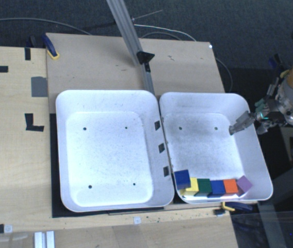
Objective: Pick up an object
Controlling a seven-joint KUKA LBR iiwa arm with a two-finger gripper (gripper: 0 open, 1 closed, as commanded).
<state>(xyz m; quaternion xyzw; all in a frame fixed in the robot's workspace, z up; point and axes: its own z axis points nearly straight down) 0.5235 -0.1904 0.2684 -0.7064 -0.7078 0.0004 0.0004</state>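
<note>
At right bin's [249,138] rim, gripper [238,124] hovering, finger state unclear, probably lining up for coloured blocks [211,185] below.

This is a robotics lab or test bench. Two shallow white bins [108,99] sit on a plywood bench [95,61] marked with black tape, with loose cables [12,20] and an aluminium camera pole [123,19] behind.

Grey end effector [238,124], teal wrist details, cables
</note>
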